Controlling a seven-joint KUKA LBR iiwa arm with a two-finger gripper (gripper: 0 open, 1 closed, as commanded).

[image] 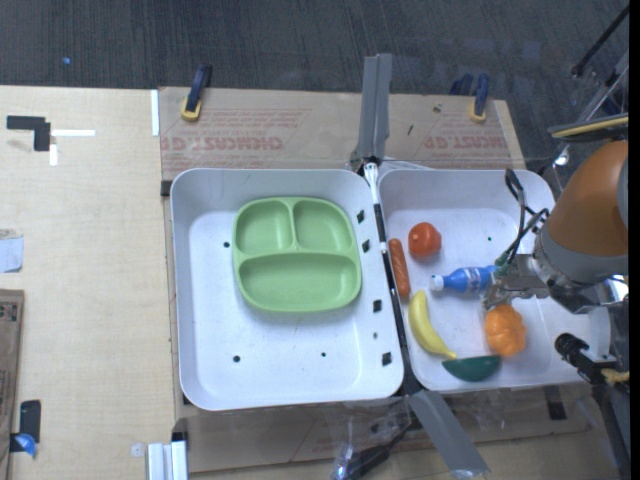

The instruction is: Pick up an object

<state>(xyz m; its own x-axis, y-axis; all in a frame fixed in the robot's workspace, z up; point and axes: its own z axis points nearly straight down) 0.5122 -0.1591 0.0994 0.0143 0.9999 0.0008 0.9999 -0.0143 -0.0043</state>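
Near right rim, pincer point(508, 290) above orange point(505, 331)

Red printed lettering on the cardboard sheet point(300, 128) behind the two bins, seen upside down and reading roughly "CHEMCITS", the same red print repeated on the right part of the cardboard, too faint to make out

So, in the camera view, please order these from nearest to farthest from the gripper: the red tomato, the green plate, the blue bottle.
From the gripper:
1. Blue bottle, right bin, just beside the gripper.
2. Red tomato, right bin, toward its far side.
3. Green plate, left bin.
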